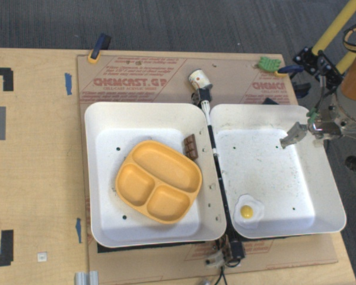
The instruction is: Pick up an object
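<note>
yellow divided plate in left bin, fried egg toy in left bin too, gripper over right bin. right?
Not quite. The camera view shows the fried egg toy in the right bin, not the left bin. The yellow divided plate and gripper are as stated.

High slanted view over both bins (101,120)

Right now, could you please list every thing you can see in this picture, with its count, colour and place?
White bins: two, white, side by side on the bench.
Divided plate: one, yellow-orange, three compartments, in the left bin.
Chocolate bar: one, brown, left bin, against its right wall.
Toy fried egg: one, white with yellow yolk, near front corner of the right bin.
Clamps: blue at board's far left, green at far right.
Gripper: one, grey, above right bin's far right side, holding nothing visible.
</note>
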`<state>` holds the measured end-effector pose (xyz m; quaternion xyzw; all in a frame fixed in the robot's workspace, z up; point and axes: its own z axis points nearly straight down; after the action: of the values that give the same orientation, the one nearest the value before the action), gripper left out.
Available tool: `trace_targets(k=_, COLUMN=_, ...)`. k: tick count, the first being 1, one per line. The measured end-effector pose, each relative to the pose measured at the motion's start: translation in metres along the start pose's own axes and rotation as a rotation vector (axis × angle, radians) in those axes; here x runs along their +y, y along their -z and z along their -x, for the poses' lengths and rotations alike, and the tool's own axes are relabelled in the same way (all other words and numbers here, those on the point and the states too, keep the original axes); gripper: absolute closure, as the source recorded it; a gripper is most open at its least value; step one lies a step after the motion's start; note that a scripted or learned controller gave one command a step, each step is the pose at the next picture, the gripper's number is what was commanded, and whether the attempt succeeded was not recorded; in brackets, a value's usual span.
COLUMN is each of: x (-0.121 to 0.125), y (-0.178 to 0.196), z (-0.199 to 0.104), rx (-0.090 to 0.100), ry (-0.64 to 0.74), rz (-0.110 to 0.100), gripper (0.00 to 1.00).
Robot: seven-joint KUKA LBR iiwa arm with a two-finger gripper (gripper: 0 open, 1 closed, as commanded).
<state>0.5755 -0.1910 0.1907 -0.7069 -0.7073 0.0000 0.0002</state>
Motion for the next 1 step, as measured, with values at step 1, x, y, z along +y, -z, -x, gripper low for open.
trace_targets(k=1, x=-0.0584, y=-0.0914, z=0.0202, rx=-0.002, ry=0.319, rz=0.014, gripper=0.00)
